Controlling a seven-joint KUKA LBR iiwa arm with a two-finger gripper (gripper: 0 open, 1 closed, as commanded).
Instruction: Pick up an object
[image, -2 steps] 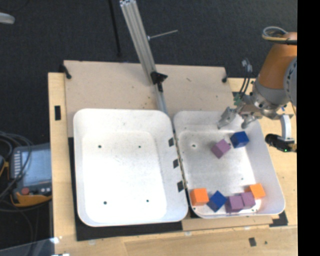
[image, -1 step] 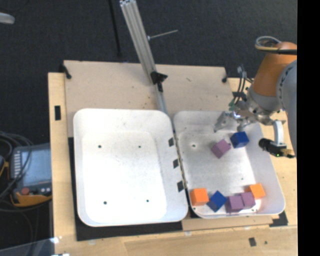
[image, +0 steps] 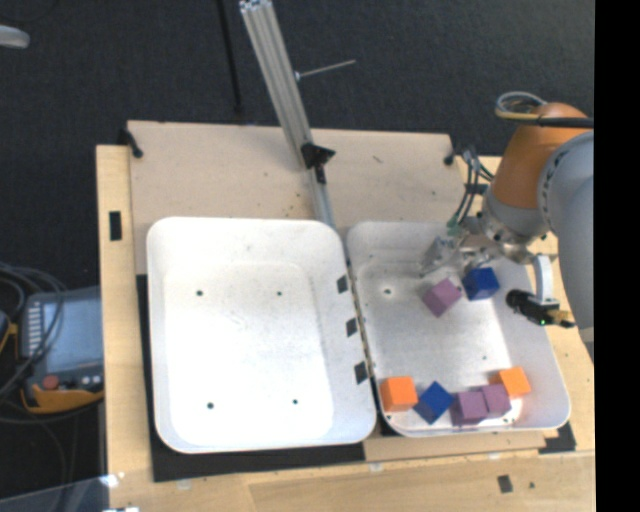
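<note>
At the far left edge of the frame you see a handheld control pendant (image: 62, 345) with its cables, lying off the bench on the dark floor. Moving right, the left white bin (image: 250, 335) fills the centre-left of the frame. A slanted aluminium rail (image: 285, 100) runs from the top of the frame down to the gap between the two bins.

Right of centre sits the right white bin (image: 455, 345). Along its lower edge you find a row of blocks: an orange cube (image: 399, 392) at the lower left, a blue cube (image: 434, 401) touching it, then two purple cubes (image: 480, 405) side by side, and a second orange cube (image: 514, 381) just beside them at the lower right.

In the bin's upper part, a purple cube (image: 441, 297) lies tilted, with a blue cube near the gripper (image: 481, 282) just to its right. The gripper (image: 462, 252) hangs directly above these two, at the upper right of the bin, under the arm's orange band (image: 525, 160). You cannot tell from this view whether its fingers are spread or closed, and no cube is seen between them.
</note>
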